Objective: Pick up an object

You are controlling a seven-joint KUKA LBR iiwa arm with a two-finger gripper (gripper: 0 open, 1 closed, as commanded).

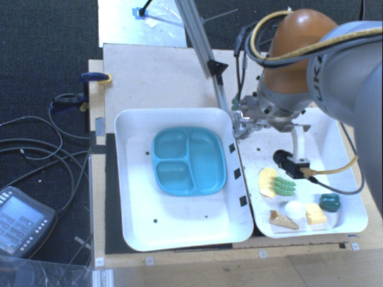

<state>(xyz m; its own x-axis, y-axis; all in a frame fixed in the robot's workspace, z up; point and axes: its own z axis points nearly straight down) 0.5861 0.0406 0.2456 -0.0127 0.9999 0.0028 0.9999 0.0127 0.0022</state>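
- The gripper (pixel 242 124) hung over the far-left corner of the right bin (pixel 358 219), close to the wall it shares with the left bin (pixel 128 178). Whether it was released or clenched could not be told, and nothing showed in its grasp.
- The likely targets lay clustered in the near part of the right bin, well apart from the gripper:
  - a yellow piece (pixel 267 181) touching a green piece (pixel 286 187)
  - a white ball (pixel 294 209) just beside a yellow block (pixel 316 214)
  - a tan wedge (pixel 283 220) nearest the front rim
  - a dark green piece (pixel 330 202) to the right
- The left bin held a blue tray (pixel 189 161) — broad, flat and probably a poor choice for a two-finger grasp.
- The step in hand looked like the approach, with nothing lifted yet.
- To do it well, the arm would need to travel toward the near side and settle squarely above one piece before descending.
- The tan wedge or the dark green piece seemed the safest picks, since each had some bare floor around it.
- The yellow and green pair touched, so a descent there risked pinching both or nudging one aside.
- The ball would likely roll if struck off-centre — a centred, vertical descent mattered most there.
- Descending where the gripper hung would likely have closed on nothing or clipped the bin wall.
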